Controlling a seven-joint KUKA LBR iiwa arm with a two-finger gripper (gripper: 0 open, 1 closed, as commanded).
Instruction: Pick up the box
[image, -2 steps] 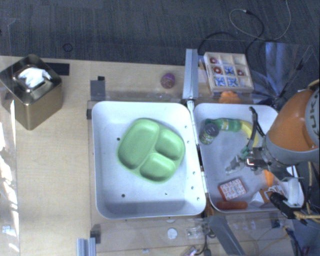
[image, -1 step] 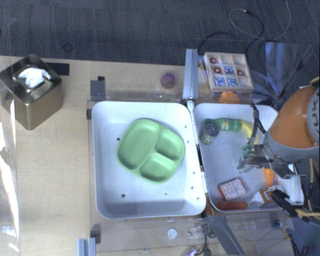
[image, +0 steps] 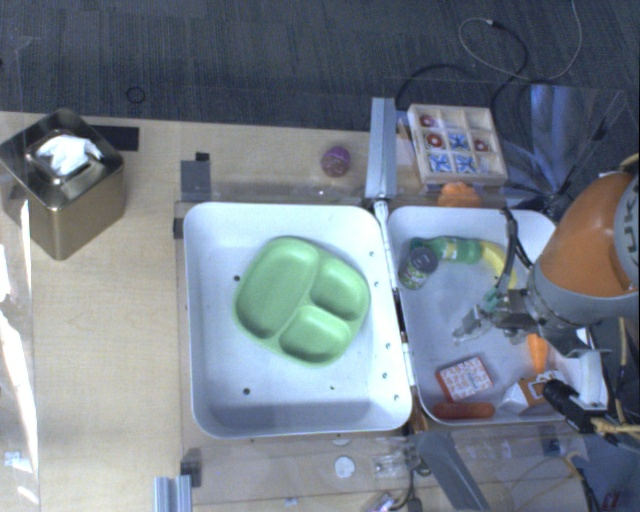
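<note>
From above, the two white bins sit side by side on the pale bench: the left bin (image: 215, 400) carries a green divided plate (image: 303, 299), three compartments, lying a little tilted toward the middle of the bin floor. Over to the right bin (image: 425, 400), and here is the clutter: a green bottle (image: 440, 254) lying on its side near the far wall with its cap end pointing toward the divider, a yellow piece (image: 494, 259) touching its other end, and down near the front wall the box (image: 465, 378), small and flat with a red-patterned face, lying flat and slightly turned. Just in front of the box, a reddish sausage-shaped item (image: 463, 409) lies along the front wall. The arm (image: 592, 250) comes in from the right, grey with its orange band big in the frame, and the gripper (image: 478, 320) hangs over the middle of the right bin, above and behind the box, apart from it. Its thin metal fingers point left and look spread a little, with nothing between them. A small orange object (image: 538, 350) sits just beside the wrist, right of the box. Beyond the bins, a tic-tac-toe board (image: 456, 144) rests at the far edge, and a brown tissue box (image: 65, 190) stands at the bench's left.
</note>
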